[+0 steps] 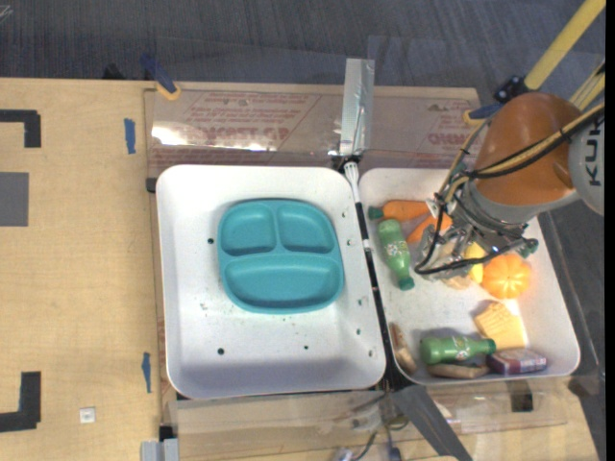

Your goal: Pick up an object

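My gripper [450,255] hangs low in the right bin [557,301], under the orange wrist band and a tangle of cables. It hovers over a small yellow item [465,277], between an upright-lying green bottle [394,251] on its left and an orange fruit [507,277] on its right. A carrot [407,209] lies just behind it. Nearer the front of the bin are a yellow wedge [503,325], a second green bottle [455,347] on its side, a purple block [520,361] and a brown piece [406,358].
The left bin [183,305] holds a teal divided plate [280,255] in its middle. A metal strip [356,104] stands behind the rim where the two bins meet. The wooden bench top [72,286] stretches to the left.
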Controlling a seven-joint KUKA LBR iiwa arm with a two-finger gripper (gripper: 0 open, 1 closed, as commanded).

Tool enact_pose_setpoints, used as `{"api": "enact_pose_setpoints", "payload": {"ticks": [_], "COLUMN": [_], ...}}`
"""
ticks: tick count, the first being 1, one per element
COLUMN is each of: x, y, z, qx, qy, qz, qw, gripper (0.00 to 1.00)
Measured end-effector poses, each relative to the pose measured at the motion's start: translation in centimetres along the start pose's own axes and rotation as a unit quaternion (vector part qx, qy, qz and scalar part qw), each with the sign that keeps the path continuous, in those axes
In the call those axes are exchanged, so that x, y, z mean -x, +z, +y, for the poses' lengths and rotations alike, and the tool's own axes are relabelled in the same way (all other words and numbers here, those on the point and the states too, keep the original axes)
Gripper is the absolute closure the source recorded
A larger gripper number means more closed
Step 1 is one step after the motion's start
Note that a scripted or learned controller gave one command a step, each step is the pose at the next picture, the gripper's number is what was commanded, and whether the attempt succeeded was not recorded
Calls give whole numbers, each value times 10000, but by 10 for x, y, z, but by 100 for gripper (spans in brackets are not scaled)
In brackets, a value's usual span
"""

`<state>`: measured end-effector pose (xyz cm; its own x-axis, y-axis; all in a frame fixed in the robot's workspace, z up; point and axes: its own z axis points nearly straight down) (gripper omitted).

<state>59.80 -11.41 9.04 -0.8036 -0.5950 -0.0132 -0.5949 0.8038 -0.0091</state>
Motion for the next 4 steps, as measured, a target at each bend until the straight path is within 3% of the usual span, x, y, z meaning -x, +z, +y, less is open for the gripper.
{"api": "enact_pose_setpoints", "payload": {"ticks": [1, 2, 3, 4], "x": [-1, -6, 20, -6], "y": [1, 1, 2, 1], "z": [0, -10, -16, -27], "qx": [9, 8, 12, 18], "qy": [1, -44, 246, 455], "qz": [11, 3, 7, 19], "qw": [10000, 10000, 9997, 9990], "gripper": [0, 0, 0, 0]}}
